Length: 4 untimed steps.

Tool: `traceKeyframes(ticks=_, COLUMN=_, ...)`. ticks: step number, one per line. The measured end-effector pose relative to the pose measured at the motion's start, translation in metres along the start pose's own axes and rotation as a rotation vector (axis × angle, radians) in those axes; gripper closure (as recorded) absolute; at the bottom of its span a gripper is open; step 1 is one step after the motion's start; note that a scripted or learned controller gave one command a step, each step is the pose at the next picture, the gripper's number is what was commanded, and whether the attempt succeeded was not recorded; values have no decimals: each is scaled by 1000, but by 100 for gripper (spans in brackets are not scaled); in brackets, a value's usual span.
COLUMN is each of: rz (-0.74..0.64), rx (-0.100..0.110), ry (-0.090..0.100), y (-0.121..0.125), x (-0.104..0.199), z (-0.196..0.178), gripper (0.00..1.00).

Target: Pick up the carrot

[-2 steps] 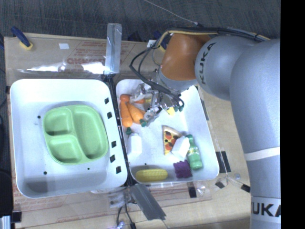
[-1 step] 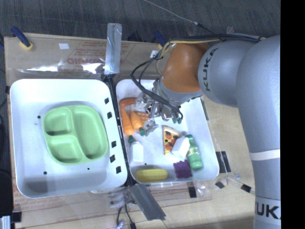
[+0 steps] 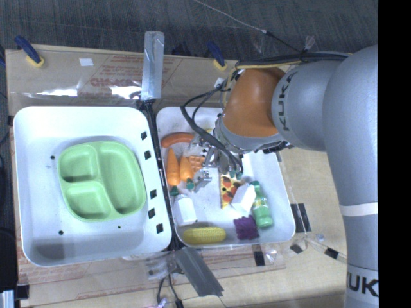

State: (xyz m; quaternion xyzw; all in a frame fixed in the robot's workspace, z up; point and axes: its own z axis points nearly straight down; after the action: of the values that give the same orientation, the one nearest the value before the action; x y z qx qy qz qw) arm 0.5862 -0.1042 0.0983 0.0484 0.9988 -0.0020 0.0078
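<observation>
pale green was what i saw first: a divided plate [image 3: 101, 179] lay in the left bin [image 3: 26, 172], well apart from the work. moving right past the divider, the right bin [image 3: 282, 201] held the clutter. the carrot [image 3: 173, 169] lay along that bin's left wall, pointing roughly up and down the view, with a sausage [image 3: 178, 138] just above it and another orange piece [image 3: 185, 168] touching its right side. below sat a small white bottle [image 3: 185, 209] and a corn cob [image 3: 204, 235]; further right were a purple piece [image 3: 244, 226] and a green bottle [image 3: 261, 212]. the tool [image 3: 207, 167] hung low over the bin, just right of the carrot, under the orange band [image 3: 252, 104]. i could not tell how far it was open, and nothing showed in its grip. i judged this the approach step, the carrot not yet lifted. the next move called for a shift left over the carrot, then a descent that avoided the wall and the orange neighbour.
</observation>
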Motion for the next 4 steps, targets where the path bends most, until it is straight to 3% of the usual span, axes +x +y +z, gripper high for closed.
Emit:
traceKeyframes(ticks=1, rz=224, rx=5, ry=5, y=10, x=-24, z=1, gripper=0)
traceKeyframes(ticks=2, rz=317, rx=1, ry=1, y=10, x=-7, z=0, gripper=0)
traceKeyframes(ticks=3, rz=538, rx=4, ry=19, y=10, x=3, z=5, gripper=0)
traceKeyframes(ticks=4, rz=529, rx=3, ry=18, y=11, x=2, z=-5, gripper=100)
